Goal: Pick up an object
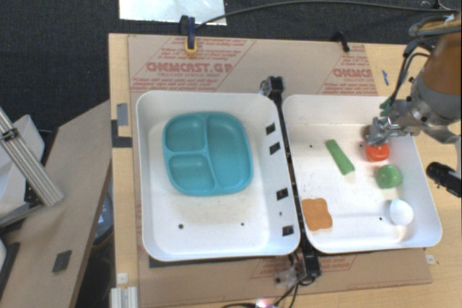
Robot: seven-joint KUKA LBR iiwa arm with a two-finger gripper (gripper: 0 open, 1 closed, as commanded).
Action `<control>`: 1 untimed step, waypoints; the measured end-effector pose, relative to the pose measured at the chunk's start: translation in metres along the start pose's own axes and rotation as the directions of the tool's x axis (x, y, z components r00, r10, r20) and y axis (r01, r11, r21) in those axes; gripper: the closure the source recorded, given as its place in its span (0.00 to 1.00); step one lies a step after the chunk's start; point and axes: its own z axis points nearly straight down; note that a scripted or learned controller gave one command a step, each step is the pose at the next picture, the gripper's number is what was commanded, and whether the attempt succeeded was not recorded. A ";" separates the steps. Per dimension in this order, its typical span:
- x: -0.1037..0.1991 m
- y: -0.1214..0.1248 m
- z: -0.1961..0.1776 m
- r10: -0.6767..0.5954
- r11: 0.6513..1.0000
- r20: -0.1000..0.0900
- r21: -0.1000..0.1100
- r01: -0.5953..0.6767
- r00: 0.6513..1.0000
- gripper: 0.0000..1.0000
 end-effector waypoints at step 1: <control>0.058 0.011 -0.008 -0.006 1.000 -0.003 0.003 0.006 1.000 1.00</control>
